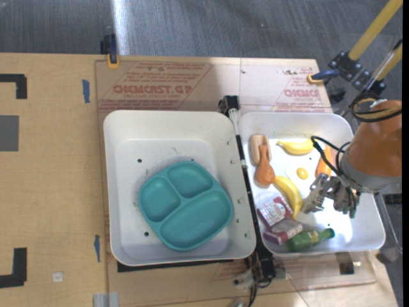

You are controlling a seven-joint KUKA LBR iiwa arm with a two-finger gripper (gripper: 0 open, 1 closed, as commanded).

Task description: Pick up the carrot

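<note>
1. Cardboard sheets cover the surface (57,171), and two white bins sit on them side by side: the left bin (121,133) holds a teal divided plate (185,204), while the right bin (369,232) is crowded with toy food.
2. Over the right bin's far-right side hangs the arm (377,149), its orange band bright above the wrist. The claw (331,194) points down into the bin, low over a bare patch of floor just right of a banana (289,194).
3. Its metal parts blur together from where I stand, so I cannot tell whether it is spread or clenched. Nothing shows between them.
4. I take the carrot (323,163) to be the orange piece near the bin's right side, partly hidden behind the wrist and a black cable. It lies just above the claw, close but apart from it.
5. Other things nearby: a second banana (295,147) near the top, a hot dog (258,147), an orange drumstick-like piece (264,171), a snack packet (276,211) and a green bottle (310,238) at the bottom.
6. My reading: this is the approach step, with no grasp made yet. Next the claw would need to shift up the bin toward the carrot, line up across its narrow width, drop and close, keeping clear of the cable and the bin wall.
</note>
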